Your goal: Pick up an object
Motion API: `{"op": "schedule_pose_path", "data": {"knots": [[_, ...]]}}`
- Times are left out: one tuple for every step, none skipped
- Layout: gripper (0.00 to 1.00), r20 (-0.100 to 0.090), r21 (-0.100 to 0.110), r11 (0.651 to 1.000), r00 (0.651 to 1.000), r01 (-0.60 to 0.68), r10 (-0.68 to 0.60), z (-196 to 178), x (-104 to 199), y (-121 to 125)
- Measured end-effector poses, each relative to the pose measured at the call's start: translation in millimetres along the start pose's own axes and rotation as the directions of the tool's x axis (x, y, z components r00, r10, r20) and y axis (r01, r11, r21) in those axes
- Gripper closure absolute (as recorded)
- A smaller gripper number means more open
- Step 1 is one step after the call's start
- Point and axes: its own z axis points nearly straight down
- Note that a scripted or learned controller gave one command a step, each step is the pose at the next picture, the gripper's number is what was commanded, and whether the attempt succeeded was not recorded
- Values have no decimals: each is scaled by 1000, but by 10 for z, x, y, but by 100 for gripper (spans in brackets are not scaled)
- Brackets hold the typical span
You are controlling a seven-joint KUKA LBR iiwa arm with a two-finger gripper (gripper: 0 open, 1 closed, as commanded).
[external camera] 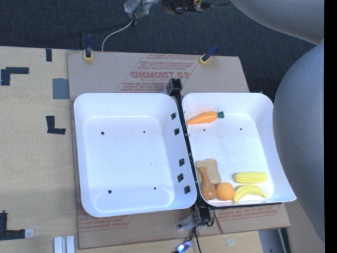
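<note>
The right bin (263,141) holds several toy foods. An orange carrot (202,118) with a green top lies near its far left corner. At the near edge sit a tan slice of bread (208,169), a brown piece (207,188) beside it, a small orange ball (225,191), a yellow corn cob (250,177) and a yellow banana (249,193). My gripper (141,1) hangs high at the top of the view, beyond the bins' far side and well away from all the objects. Nothing is visibly held in it.
The left bin (84,141) stands beside the right one, joined by a black clip strip (180,141). Both rest on a cardboard sheet (152,73) held by two clamps. The grey arm (305,88) fills the right side and top right.
</note>
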Motion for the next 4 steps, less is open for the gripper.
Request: {"op": "schedule_pose_path", "data": {"knots": [[100, 3, 0, 1000, 1000, -3, 3, -104, -33, 4], [100, 4, 1, 1000, 1000, -1, 1, -200, -22, 2], [100, 6, 1, 1000, 1000, 1, -1, -296, -13, 1], [100, 6, 2, 1000, 1000, 2, -2, -393, -3, 0]]}}
